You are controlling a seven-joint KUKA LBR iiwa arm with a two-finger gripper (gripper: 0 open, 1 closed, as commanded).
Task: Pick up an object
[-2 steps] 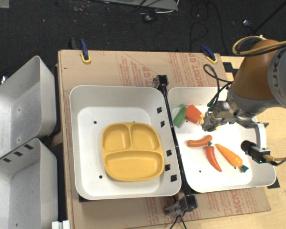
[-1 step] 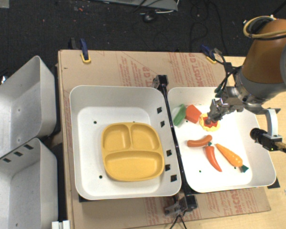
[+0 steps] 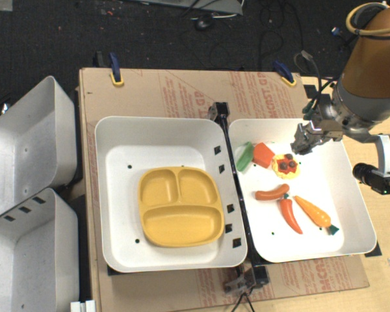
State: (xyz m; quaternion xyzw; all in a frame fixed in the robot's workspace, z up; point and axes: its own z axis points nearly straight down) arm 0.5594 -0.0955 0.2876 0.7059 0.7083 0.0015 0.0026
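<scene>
The right bin (image 3: 351,194) holds several toy foods: a green pepper (image 3: 245,156), an orange-red block (image 3: 263,155), a yellow piece with dark berries (image 3: 286,166), a sausage (image 3: 272,192), a red chili (image 3: 290,214) and an orange carrot (image 3: 313,211). My gripper (image 3: 303,142) hangs over the bin's upper right part, just above and to the right of the yellow piece. Nothing shows between its dark fingers.
The left bin (image 3: 117,174) carries a yellow divided plate (image 3: 181,206). A black divider (image 3: 231,174) runs between the bins. Two white tubs (image 3: 26,174) stand off the bench at the left. Clamps (image 3: 116,70) hold the board's far edge.
</scene>
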